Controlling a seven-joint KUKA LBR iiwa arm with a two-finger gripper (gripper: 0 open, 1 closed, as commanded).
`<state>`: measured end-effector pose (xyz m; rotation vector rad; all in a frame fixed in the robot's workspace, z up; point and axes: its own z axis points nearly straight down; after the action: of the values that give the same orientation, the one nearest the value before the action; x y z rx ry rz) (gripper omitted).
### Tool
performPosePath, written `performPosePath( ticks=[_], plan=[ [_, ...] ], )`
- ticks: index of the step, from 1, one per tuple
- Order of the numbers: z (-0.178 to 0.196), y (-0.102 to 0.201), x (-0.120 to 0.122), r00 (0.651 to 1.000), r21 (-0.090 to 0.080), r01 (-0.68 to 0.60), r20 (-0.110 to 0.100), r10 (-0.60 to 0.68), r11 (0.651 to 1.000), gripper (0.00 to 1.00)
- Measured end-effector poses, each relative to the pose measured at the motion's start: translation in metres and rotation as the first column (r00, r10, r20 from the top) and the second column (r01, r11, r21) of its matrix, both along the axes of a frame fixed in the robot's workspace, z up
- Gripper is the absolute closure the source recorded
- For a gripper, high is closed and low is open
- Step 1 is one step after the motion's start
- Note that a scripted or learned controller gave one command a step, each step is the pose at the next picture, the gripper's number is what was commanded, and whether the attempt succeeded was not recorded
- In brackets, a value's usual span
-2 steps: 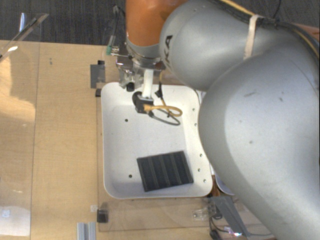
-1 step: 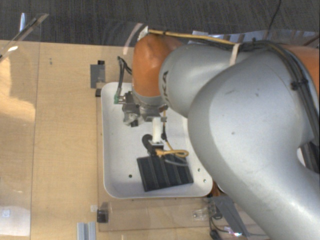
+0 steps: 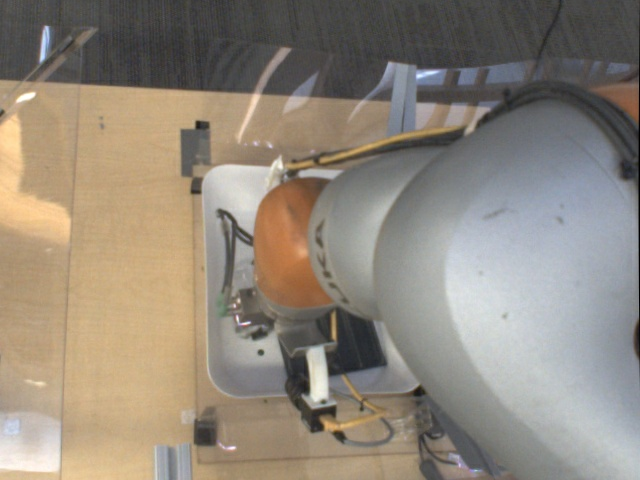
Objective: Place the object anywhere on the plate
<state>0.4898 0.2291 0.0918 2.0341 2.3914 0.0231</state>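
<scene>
over the white bin point(image 3: 215, 358), the arm point(image 3: 480, 268) looms.

A pale wooden bench point(image 3: 110, 298) fills the lower view. Beyond its far edge lies dark grey carpet point(image 3: 250, 8). Clear panels point(image 3: 60, 78) stand along that edge, catching pale glare. A bright patch of light falls on the bench's left side.
</scene>
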Motion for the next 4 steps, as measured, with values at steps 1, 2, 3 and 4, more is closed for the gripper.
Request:
performPosePath(
  ticks=[1, 2, 3, 4],
  plan=[
    [0.116, -0.088, -0.001, 0.956, -0.009, -0.292, -0.005, 0.292, 0.956, 1.0],
    [0.107, -0.009, 0.038, 0.935, -0.009, -0.354, -0.007, 0.354, 0.935, 1.0],
    [0.023, -0.003, -0.003, 0.958, -0.009, -0.285, -0.011, 0.285, 0.958, 1.0],
    [0.174, -0.026, 0.001, 0.789, -0.012, -0.615, -0.003, 0.615, 0.788, 1.0]
  ],
)
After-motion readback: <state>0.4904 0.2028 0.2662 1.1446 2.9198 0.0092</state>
